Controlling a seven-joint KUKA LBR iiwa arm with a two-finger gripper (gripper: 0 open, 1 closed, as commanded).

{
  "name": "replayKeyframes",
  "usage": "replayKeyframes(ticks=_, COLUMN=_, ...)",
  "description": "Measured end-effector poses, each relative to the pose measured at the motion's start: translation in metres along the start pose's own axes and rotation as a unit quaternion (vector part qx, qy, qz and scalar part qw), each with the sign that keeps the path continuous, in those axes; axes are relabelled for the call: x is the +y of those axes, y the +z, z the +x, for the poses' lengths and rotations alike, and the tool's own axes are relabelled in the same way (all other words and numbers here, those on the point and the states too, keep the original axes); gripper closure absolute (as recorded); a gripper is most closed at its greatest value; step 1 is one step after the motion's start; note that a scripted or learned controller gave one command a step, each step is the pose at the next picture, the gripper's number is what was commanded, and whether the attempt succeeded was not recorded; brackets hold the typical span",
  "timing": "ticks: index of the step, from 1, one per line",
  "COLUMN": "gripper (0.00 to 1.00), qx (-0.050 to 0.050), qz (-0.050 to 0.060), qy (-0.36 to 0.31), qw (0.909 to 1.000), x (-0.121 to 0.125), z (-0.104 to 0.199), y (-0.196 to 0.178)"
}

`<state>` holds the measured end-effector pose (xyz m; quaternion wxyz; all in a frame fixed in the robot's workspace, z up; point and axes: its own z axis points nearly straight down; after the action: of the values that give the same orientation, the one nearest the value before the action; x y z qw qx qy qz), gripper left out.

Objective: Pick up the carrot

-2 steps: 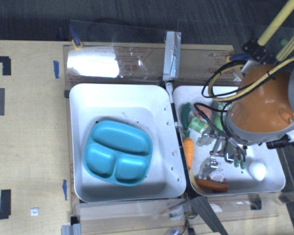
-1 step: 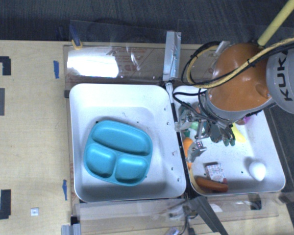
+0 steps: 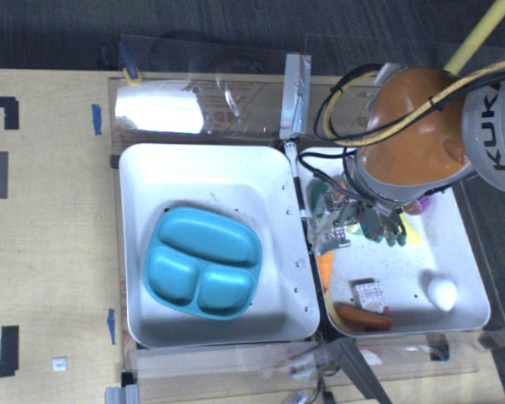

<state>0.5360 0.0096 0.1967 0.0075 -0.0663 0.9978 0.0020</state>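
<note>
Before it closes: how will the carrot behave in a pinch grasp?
The carrot looks like a smooth, tapered toy: probably stiff and light, but apt to slip or roll. It lies against the right bin's left wall, just below the end effector, so finger room looks tight.

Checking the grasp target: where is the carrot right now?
The carrot lies in the right bin, against its left wall, just below the gripper.

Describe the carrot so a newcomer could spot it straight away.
Look in the right bin, along its left wall beside the divider. The carrot lies just below the gripper, above a brown sausage. It is the bright orange, tapered piece there.
</note>
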Motion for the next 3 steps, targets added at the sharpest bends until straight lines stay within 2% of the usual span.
replayKeyframes(ticks=1, gripper=1.00, qx=0.004, qz=0.001, qy=0.023, qw=0.9997, x=-0.025, z=-0.005, y=0.012)
replayKeyframes(ticks=2, gripper=1.00, qx=0.002, qz=0.002, qy=0.010, qw=0.9999, x=-0.032, z=0.004, y=-0.080)
replayKeyframes(ticks=3, gripper=1.00, qx=0.003, qz=0.000, qy=-0.100, qw=0.9950, x=0.028, z=0.013, y=-0.095)
